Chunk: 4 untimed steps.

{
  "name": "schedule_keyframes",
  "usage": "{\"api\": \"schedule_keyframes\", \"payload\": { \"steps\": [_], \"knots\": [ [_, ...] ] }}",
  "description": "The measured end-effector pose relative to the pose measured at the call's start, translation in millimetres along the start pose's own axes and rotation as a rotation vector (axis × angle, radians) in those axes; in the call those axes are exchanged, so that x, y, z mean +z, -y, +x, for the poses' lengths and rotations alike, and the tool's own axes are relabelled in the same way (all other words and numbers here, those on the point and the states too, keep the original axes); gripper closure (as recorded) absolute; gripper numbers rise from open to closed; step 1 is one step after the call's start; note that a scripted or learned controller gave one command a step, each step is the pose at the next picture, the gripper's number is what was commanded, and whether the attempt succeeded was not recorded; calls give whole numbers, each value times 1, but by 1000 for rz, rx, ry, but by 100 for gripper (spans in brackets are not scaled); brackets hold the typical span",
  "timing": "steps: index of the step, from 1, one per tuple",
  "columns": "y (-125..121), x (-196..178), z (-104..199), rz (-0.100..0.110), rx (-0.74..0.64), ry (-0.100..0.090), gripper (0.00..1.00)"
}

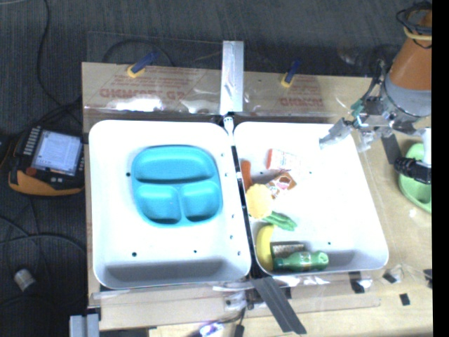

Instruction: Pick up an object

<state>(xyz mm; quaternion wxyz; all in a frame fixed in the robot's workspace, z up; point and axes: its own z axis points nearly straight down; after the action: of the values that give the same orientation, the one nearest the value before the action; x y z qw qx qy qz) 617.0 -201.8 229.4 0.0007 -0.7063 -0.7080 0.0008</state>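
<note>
The right bin (pixel 351 209) holds a cluster along its left side: a white and red packet (pixel 282 160), an orange-brown wrapper (pixel 283 182), a yellow lemon-like ball (pixel 258 200), a green leafy piece (pixel 280 221), a yellow banana (pixel 263 248) and a green bottle with a dark label (pixel 298 259). A thin red stick (pixel 245 175) lies against the divider. My gripper (pixel 345 133) hangs over the bin's far right corner, well right of the objects, and nothing shows between its fingers.
The left bin (pixel 112 258) holds a blue divided tray (pixel 177 184). A green object (pixel 419 181) sits on the bench at the right edge. A handheld device (pixel 49 156) lies on the floor to the left. Clamps hold a plastic sheet behind the bins.
</note>
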Motion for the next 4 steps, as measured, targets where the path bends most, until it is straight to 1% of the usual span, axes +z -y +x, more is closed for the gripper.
{"api": "schedule_keyframes", "payload": {
  "steps": [1, 2, 3, 4],
  "knots": [
    [10, -4, -9, 0, 75, 0, 0],
    [14, 79, 75, 2, 130, 0, 0],
    [24, 135, 84, -24, 24, 1, 0],
    [23, 126, 85, -24, 24, -1, 100]
  ]
}}
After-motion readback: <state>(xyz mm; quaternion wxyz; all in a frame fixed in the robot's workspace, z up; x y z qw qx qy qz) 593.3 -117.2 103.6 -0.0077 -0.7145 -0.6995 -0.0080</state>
